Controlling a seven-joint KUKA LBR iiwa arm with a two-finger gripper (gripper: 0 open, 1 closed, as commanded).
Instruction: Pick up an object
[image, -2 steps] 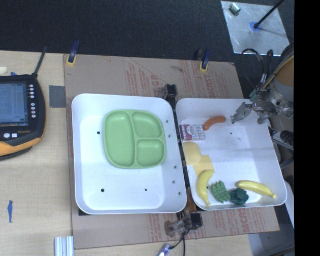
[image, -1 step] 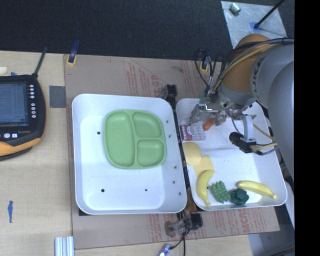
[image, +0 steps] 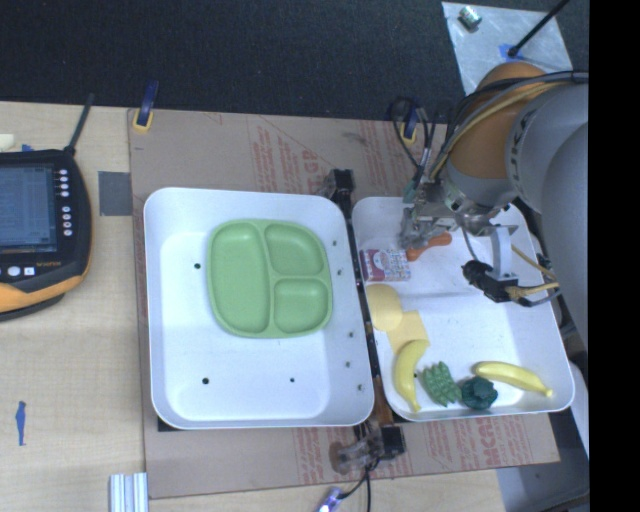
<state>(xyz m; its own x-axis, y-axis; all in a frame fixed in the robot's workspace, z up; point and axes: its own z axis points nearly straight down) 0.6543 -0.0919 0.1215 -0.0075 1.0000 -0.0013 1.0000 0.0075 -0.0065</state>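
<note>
My gripper (image: 419, 232) hangs over the back left part of the right bin (image: 520, 315). A small orange item (image: 434, 242) lies right beside its tip; whether they touch I cannot tell. Just in front of the gripper lies a pink and white packet (image: 384, 264). Further forward in that bin are a pale yellow lump (image: 386, 305), a banana (image: 406, 373), a spiky green piece (image: 435, 384), a dark green piece (image: 479, 393) and a second banana (image: 511, 376) at the front right.
The left bin (image: 180, 380) bears a green divided plate (image: 269, 277). A tablet controller (image: 38, 225) lies at the far left of the bench. Cables and a black clip (image: 492, 280) hang from the wrist over the right bin.
</note>
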